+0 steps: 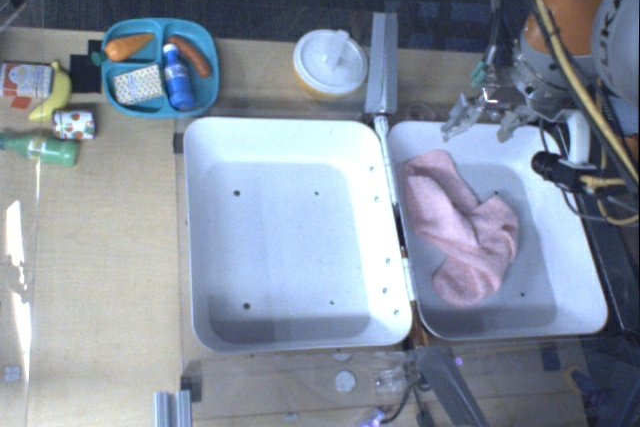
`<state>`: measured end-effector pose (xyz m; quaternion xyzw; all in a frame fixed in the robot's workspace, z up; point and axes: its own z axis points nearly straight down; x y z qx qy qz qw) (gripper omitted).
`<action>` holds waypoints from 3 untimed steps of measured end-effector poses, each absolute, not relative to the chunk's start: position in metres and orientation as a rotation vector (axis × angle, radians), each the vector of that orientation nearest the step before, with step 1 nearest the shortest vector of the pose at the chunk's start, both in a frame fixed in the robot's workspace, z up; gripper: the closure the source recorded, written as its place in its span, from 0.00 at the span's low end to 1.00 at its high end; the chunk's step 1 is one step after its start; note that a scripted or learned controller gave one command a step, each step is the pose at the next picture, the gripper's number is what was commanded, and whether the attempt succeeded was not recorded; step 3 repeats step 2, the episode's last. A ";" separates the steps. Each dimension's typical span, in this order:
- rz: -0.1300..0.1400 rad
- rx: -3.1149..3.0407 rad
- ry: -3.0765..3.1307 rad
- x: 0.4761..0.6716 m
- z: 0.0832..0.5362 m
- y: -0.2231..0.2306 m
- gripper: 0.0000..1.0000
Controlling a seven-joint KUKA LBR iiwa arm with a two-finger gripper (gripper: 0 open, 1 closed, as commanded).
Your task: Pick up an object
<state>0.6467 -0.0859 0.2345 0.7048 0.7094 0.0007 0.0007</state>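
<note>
Gripper [484,120] spread open, gripping nothing, at twelve o'clock over right bin [570,215]; pink cloth [462,237] lay crumpled at centre.

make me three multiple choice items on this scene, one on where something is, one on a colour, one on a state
1. Where does the crumpled cloth lie?
A. in the right white bin
B. in the left white bin
C. on the wooden bench

2. What colour is the divided plastic tray at the bench's far left?
A. red
B. blue
C. black

3. How does the soft cloth lie?
A. folded flat
B. hanging over the bin's rim
C. bunched in a heap

Answers: 1 A, the pink crumpled cloth lies inside the right white bin, below the two-finger gripper. 2 B, the divided plastic tray is blue. 3 C, it sits in rumpled folds on the bin floor.
</note>
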 end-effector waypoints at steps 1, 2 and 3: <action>0.005 1.983 2.431 0.632 0.102 -0.124 0.00; 0.011 1.895 2.493 0.612 0.089 -0.094 0.00; 0.011 1.895 2.493 0.612 0.089 -0.094 0.00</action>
